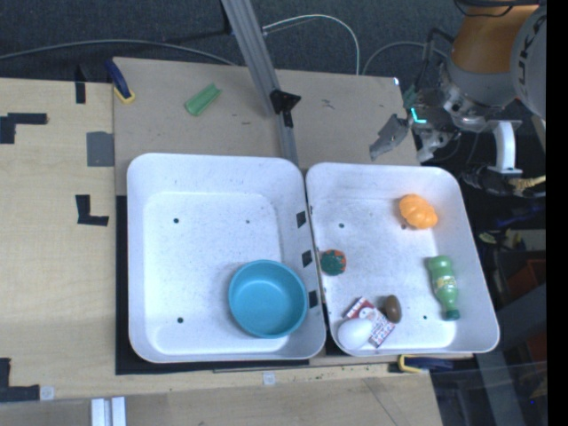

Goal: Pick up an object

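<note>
Arm (501, 25) sits at the top right, above and behind the right bin (461, 238), not over any object. Step in hand, as I judge it: approach not begun, nothing picked. Gripper (404, 136) hangs over the brown bench just past the right bin's back rim, well apart from everything inside. One grey finger (388, 138) sticks out toward the left; the other is dark against the dark background, so whether the hand is released or clenched I cannot tell. Nothing is visibly between the fingers and they touch nothing I can make out.

Left bin (177, 193) holds a blue bowl (266, 297) near its front right corner.

Right bin holds the candidates: orange lumpy object (417, 211) near the back right, nearest to the gripper; green bottle (443, 284) lying along the right wall; small teal and red ball (333, 262) near the left wall; front cluster of a white egg-like item (354, 334), a red and white packet (376, 325) and a brown nut-like piece (391, 308), all touching or just beside each other.

Next move probably calls for swinging over the bin and descending on one object; the orange one stands alone, so likely the easier pick. The front cluster is crowded and risks a bad grasp.
</note>
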Motion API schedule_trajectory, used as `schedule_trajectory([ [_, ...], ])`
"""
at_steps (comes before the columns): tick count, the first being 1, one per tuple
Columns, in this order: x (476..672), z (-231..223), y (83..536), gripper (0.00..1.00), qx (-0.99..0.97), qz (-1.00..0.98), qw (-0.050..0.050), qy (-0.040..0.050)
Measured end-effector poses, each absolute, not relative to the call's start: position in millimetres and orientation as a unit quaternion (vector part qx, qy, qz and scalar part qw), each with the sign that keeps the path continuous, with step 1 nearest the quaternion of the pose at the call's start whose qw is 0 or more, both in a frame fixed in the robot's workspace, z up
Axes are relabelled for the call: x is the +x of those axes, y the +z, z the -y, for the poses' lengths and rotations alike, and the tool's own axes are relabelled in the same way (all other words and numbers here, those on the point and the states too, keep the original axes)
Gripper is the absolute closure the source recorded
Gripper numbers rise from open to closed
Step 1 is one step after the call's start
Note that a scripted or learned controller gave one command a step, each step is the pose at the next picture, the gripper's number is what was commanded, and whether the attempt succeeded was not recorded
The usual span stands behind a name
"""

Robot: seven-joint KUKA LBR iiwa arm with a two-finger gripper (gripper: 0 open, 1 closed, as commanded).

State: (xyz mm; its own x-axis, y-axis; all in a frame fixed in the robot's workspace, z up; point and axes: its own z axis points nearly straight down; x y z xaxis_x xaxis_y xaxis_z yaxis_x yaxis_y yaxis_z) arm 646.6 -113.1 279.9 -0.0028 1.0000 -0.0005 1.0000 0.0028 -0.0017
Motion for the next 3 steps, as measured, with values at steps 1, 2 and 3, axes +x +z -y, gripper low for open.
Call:
schedule_trajectory([
  [1, 640.7, 104, 229, 0.0, -0.706, 0.708, 0.002, 0.0024],
  [2, 634.4, 95, 175, 0.0, -0.707, 0.708, 0.003, 0.0026],
  [3, 634.3, 94, 131, 0.0, -0.707, 0.708, 0.002, 0.0026],
])
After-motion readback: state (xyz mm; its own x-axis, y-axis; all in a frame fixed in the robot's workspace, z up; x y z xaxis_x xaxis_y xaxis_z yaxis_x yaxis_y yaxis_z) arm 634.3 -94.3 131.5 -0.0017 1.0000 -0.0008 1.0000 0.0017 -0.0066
